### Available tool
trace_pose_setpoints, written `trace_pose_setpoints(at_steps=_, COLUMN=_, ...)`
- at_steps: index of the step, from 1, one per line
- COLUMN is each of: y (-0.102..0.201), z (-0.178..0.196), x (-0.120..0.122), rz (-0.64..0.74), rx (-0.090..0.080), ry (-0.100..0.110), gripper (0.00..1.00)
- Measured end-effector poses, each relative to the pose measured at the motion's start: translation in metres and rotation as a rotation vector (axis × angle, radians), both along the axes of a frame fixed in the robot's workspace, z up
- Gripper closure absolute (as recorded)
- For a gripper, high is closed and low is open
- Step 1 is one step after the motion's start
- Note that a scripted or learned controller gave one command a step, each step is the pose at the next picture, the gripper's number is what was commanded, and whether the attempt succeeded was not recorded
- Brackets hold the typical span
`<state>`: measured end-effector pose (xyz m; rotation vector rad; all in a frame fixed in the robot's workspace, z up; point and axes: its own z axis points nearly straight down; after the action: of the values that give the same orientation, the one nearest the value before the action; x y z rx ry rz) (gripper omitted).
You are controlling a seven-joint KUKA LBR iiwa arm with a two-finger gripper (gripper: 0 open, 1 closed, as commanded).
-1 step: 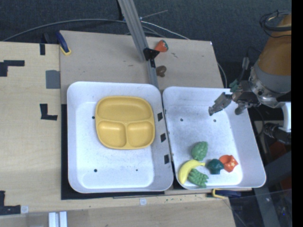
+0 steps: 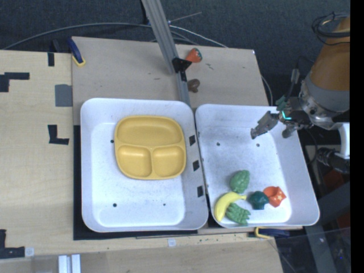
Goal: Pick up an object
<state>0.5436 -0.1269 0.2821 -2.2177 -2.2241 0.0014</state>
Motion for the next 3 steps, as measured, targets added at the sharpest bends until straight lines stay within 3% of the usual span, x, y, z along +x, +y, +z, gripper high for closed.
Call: trace_pose_setpoints(at_steps=3, y=-0.013, z=-0.158, x=-0.009, rz=-0.002, rx=0.0, ry=0.006, gripper=0.0)
